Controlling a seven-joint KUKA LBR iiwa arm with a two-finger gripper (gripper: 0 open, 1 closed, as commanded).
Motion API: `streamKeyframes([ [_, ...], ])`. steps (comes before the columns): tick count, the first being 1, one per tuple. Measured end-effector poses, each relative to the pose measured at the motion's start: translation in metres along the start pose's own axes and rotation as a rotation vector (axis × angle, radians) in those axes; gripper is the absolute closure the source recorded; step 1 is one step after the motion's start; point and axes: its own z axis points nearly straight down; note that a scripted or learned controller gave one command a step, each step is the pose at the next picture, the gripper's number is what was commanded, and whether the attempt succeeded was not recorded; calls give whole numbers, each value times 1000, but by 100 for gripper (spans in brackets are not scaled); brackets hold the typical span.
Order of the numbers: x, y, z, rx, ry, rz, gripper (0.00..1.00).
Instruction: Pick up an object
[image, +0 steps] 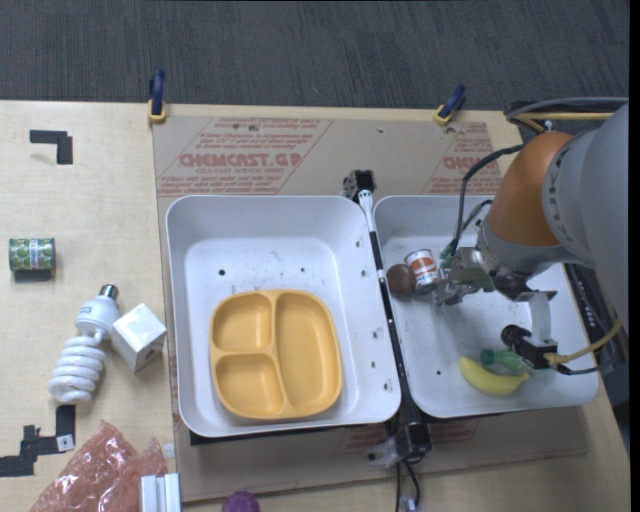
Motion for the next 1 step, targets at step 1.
streamKeyframes([
  [1, -11, -61, 0, 1, 0, 4, 0],
])
